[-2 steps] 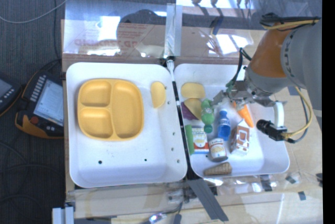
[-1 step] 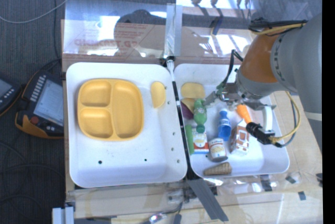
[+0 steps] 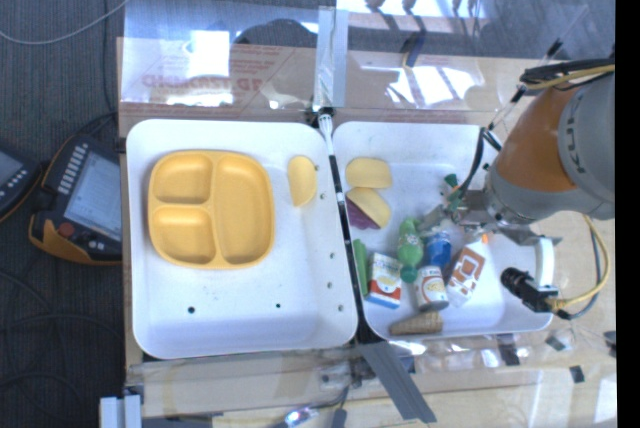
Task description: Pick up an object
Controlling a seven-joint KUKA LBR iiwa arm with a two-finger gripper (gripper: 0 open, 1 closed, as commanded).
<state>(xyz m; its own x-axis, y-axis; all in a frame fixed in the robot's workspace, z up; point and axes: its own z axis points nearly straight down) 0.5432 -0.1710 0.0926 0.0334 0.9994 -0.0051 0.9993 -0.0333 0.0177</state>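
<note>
Jaws [image 3: 462, 216] | right bin [image 3: 400, 141] | blue bottle [image 3: 438, 247] just below

I see a divided tray [image 3: 212, 209] lying in the left bin [image 3: 170, 321], while small items cluster in the right bin [image 3: 410, 144], with the arm [image 3: 560, 146] reaching over its right side.

The left shallow white bin [image 3: 180, 316] holds a yellow plastic tray with three compartments [image 3: 212, 208], and a small yellow oval piece [image 3: 301, 180] lies just right of it. In the right shallow white bin [image 3: 400, 144] are a yellow wedge-shaped piece [image 3: 368, 173], a purple and yellow piece [image 3: 369, 207], a green bottle [image 3: 409, 247], a blue item [image 3: 438, 247], a small white carton [image 3: 385, 279] and a brown-capped jar [image 3: 432, 288] (these are crowded close together). The grey arm with the orange band [image 3: 545, 154] reaches in from the right, above this bin.
</note>
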